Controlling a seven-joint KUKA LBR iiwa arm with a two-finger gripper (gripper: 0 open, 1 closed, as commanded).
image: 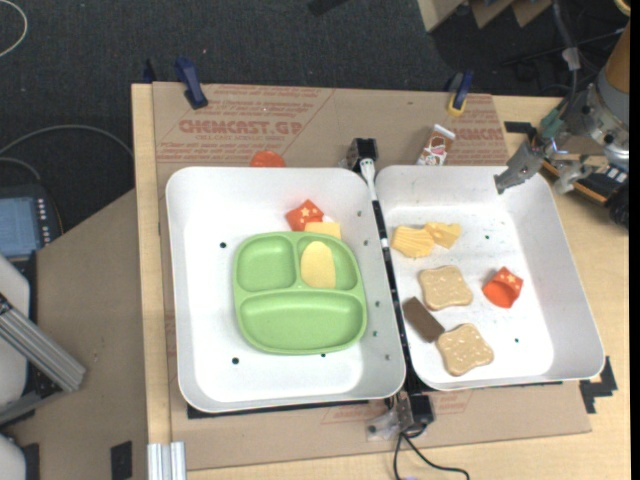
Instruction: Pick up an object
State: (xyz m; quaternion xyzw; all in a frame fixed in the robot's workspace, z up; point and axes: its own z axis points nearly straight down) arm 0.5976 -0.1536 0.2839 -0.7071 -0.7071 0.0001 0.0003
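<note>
My gripper [518, 171] hangs over the far right corner of the right bin [560, 268], with nothing seen in it. Below it in that bin lie a yellow crinkled piece [424, 238], two toast slices [444, 287] [464, 348], a red block [503, 287] and a brown bar [422, 319] against the left wall. The left bin [195, 268] holds a green divided plate [297, 313] with a pale yellow piece [318, 264] in its upper right compartment. A red block [304, 214] and a yellow piece [323, 230] sit just behind the plate.
Both bins rest on a cardboard sheet [240, 118]. Behind them stand a small carton [435, 146], an orange disc [267, 158], a black clip [362, 152] and two blue clamps [190, 83] [460, 90]. Cables trail at the front edge [410, 438].
</note>
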